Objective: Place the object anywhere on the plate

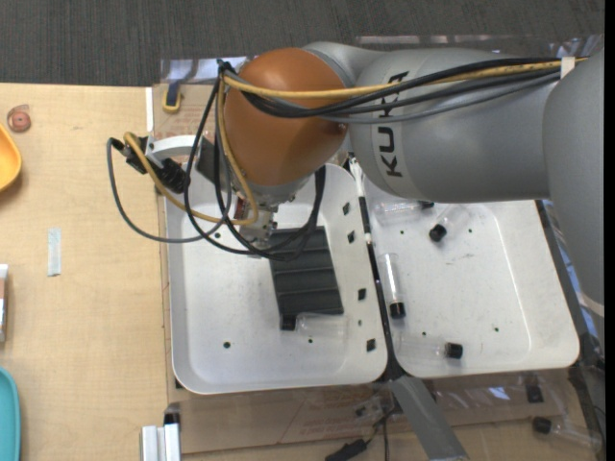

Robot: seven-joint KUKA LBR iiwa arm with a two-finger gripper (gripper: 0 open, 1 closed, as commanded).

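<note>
Over the desk's right half, the grey arm reaches in from the right and covers the far edges of both bins. Black lettering on its casing reads "KU"; the remaining letters are crossed by yellow and black cables. The orange band sits above the far part of the left bin. Below it, the black ribbed tool end hangs over the middle of that bin. Jaws: cannot tell whether they are apart or together.

Desk: pale wood, bare along its left half.

Left bin: white, shallow, touching the right bin along one wall. Its floor shows a few tiny dark specks, too small to identify.

Right bin: white, holds three loose items.
- clear tube with a black end, lying along the bin's left wall.
- small black piece, toward the bin's far left corner.
- black block, close to the bin's near edge.

Which of these is the task's object cannot be told; all three are well apart from the tool end.

At the desk's left edge, an orange dish is cut off by the frame. At the near left corner there is a teal item, also cut off.
</note>
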